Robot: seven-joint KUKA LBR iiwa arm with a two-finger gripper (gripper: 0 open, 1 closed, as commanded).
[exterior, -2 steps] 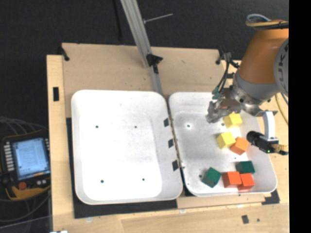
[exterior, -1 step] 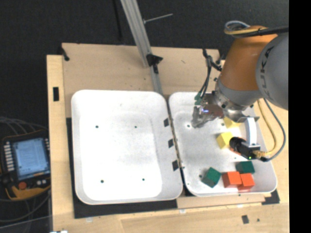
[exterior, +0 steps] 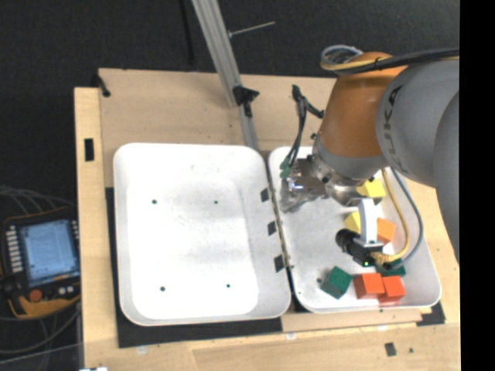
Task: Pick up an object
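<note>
Grey robot arm (exterior: 425,122), banded in orange above the wrist, is seen closest to the lens. It enters from the right and is bent down over the right-hand shallow white plastic bin (exterior: 309,238). Its hand (exterior: 294,193) is placed low beside that bin's left wall, toward the far corner. Whether it is spread or pressed together cannot be told from this angle.

The loose things are gathered in the same bin, in its near right part and apart from the hand. A dark green block (exterior: 335,282) is seen tilted on the bin floor near the front rim. Just right of it, two orange-red cubes (exterior: 370,285) are set side by side, touching. A small orange block (exterior: 385,229) and a yellow piece (exterior: 352,221) are found farther back, partly covered by the wrist.

The left-hand shallow white plastic bin (exterior: 186,230) is set rim to rim with the first. Both are carried by a pale wooden counter (exterior: 178,107). A handheld pendant with a lit screen (exterior: 45,253) is seen off the counter's left side, and a slanted metal rail (exterior: 216,37) at its far edge.
</note>
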